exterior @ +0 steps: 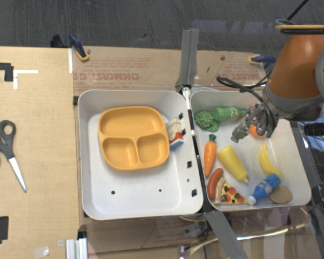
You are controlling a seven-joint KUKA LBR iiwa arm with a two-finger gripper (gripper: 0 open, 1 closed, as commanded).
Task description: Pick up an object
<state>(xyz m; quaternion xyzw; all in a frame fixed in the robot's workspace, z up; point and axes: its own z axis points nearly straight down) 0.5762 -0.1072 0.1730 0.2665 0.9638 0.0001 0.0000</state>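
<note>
Gripper [252,125], grip state unclear, hovers beside yellow bottle [233,163] lying diagonally, tip lower-right.

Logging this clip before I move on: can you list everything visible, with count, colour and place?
bins: 2, white, side by side on the bench
divided plate: 1, yellow-orange, left bin
small carton: 1, white, red and blue, beside the plate
broccoli: 1, green, right bin, top left
green bottle: 1, right bin, top
carrot: 1, orange
mustard bottle: 1, yellow
banana: 1, yellow
sausage: 1, red
pizza slice: 1
blue bottle: 1
brown lump: 1
scissors: 1, grey, bench left
arm: 1, orange band
gripper: 1, over right bin
</note>
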